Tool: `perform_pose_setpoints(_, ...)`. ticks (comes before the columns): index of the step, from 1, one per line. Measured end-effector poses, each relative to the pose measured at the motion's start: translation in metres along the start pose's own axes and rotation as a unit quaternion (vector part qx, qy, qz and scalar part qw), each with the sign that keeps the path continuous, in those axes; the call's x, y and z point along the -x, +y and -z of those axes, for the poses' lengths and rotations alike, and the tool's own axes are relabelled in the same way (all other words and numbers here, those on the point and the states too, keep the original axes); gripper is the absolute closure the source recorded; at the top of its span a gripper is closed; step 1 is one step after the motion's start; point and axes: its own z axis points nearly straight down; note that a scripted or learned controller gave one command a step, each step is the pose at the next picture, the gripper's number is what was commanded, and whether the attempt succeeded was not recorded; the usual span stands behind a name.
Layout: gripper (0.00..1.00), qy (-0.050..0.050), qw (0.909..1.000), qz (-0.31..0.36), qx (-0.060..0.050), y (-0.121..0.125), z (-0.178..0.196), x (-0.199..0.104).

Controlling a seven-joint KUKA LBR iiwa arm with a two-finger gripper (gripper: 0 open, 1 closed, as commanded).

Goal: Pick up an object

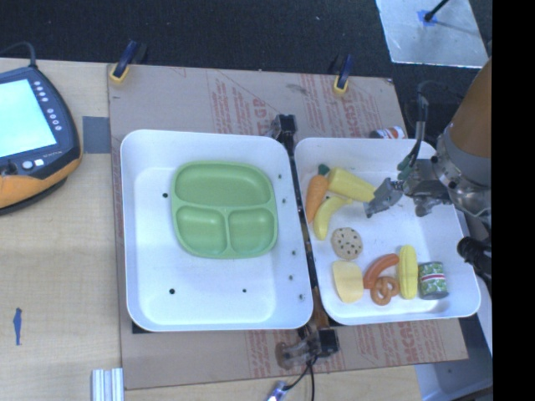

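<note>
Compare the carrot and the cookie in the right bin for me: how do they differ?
The carrot is orange, long and tapered, lying along the bin's left wall; the cookie is tan, round, flat and speckled, lying nearer the bin's middle. The carrot touches a yellow piece; the cookie lies apart. Both lie in the right bin.

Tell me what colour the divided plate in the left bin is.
Light green; the divided plate shows best in the camera view.

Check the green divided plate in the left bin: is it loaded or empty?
Empty. The green plate lies flat in the left bin, and all three of its compartments show bare green.
</note>
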Motion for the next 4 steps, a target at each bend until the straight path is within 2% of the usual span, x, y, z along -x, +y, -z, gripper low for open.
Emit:
perform_pose_setpoints(1, 0.00, -0.001, 1.0000, 0.001, -0.001, 0.077, -0.084, -0.001)
perform_pose_setpoints(2, 0.00, -0.002, 1.0000, 0.000, 0.002, 0.103, -0.166, 0.048)
perform_pose_setpoints(3, 0.00, 0.002, 1.0000, 0.002, -0.006, 0.126, -0.168, 0.057)
perform_pose_setpoints(4, 0.00, 0.005, 0.9998, 0.002, -0.019, 0.133, -0.171, 0.081)
